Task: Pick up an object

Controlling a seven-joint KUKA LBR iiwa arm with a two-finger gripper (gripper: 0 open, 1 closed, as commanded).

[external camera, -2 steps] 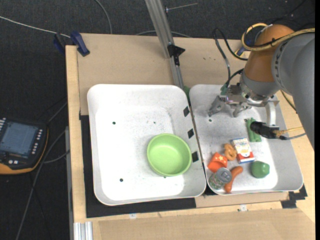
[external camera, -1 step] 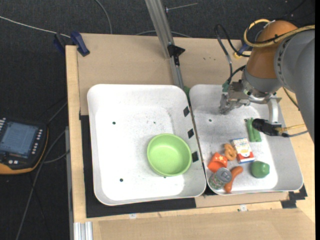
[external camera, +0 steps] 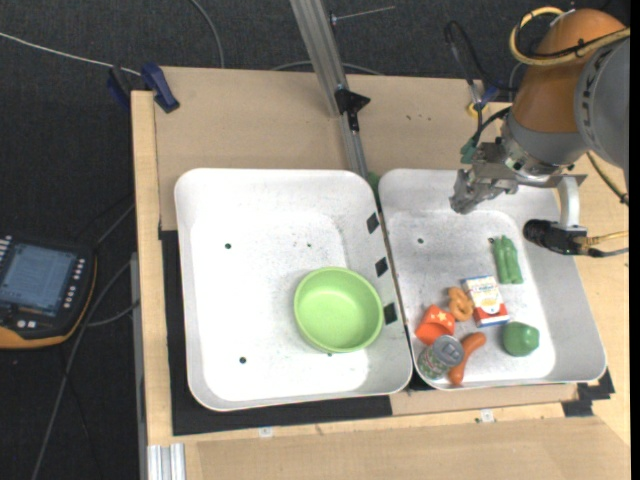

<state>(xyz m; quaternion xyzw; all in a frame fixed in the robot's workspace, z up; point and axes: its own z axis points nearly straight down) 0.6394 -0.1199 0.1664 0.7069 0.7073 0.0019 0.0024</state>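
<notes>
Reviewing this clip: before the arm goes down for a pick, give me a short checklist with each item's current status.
1. Gripper carries nothing: ok, no object shows between or under it.
2. Finger opening: cannot tell, too small and dark from this angle.
3. Gripper is over the right bin: ok, at its far edge.
4. Gripper lined up over a target: not ok, the green pod, small carton and the rest of the pile lie nearer the camera.
5. Objects separated enough for a clean grasp: not ok for the red and orange cluster; the pod lies apart.
6. Green bowl sits in the left bin: ok.
</notes>
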